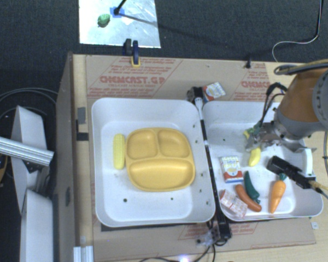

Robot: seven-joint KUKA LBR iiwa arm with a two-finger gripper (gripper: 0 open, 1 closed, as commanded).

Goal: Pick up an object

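The right bin (224,121) holds several toy foods. A small yellow piece (255,156) lies near its middle. Below it are a little printed carton (230,168), a dark green cucumber (251,184), a red sausage (247,197), an orange carrot (277,194) and a wrapped packet (233,204). My gripper (256,137) hangs over the right bin, just above the upper end of the yellow piece. Nothing shows between its fingers.
The left bin (106,162) bears a yellow divided plate (158,159) with a corn cob (118,151) beside it on the left. A small packet (213,91) lies on the cardboard behind the bins. The arm's orange band (300,94) fills the right bin's far right side.
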